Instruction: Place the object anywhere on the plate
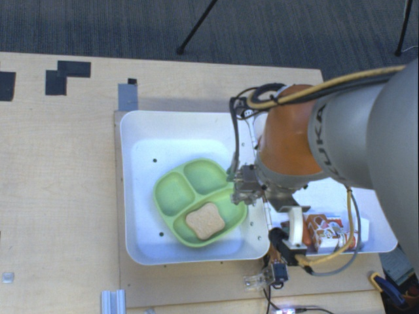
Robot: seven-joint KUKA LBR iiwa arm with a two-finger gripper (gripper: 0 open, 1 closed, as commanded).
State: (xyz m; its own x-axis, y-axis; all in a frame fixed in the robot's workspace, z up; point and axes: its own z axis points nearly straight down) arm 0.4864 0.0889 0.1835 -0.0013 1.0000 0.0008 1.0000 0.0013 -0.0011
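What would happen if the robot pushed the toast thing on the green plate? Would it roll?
Probably not. The toast lies flat in the green plate, so it would likely slide, not roll. It looks thin, so likely light. The compartment's raised rim might stop it.

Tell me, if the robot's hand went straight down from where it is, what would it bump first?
Probably the right rim of the green plate, near the bread slice. The gripper hangs just above it, though depth is hard to judge.

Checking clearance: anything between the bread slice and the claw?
Camera view: only bare green plate and its raised rim lie between the bread slice and the claw, which sits at the plate's right edge.
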